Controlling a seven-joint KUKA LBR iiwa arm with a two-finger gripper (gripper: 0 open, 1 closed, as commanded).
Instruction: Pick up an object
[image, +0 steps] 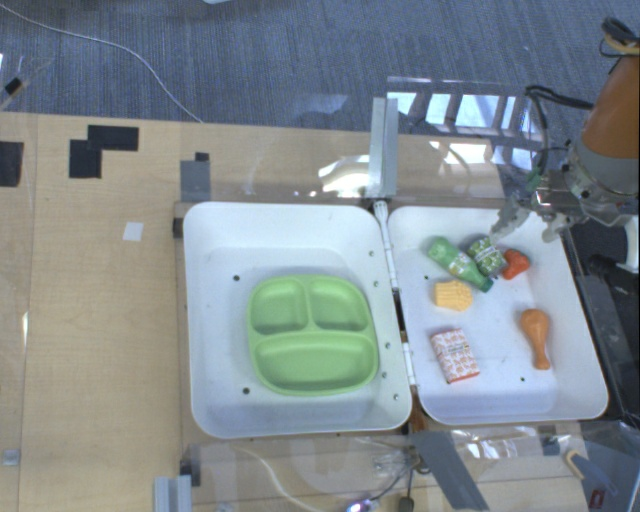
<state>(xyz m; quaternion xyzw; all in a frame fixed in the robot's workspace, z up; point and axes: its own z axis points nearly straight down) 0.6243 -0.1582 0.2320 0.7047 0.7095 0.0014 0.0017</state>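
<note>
Objects for the pick are lying in the right bin (575, 395): green bottle (457, 262), green can (488, 255) touching a red piece (514, 264), yellow block (453, 295), orange drumstick (537, 336), red-and-white packet (454, 356). Left bin (205, 300) is carrying a green divided tray (311, 334). Gripper (528, 223) is hovering at the right bin's far edge, fingers spread apart, nothing between them. Judged step: approach, no grasp yet. Next move is calling for choosing one target, likely the nearby can or red piece, centring over it, and descending without nudging neighbours.
</note>
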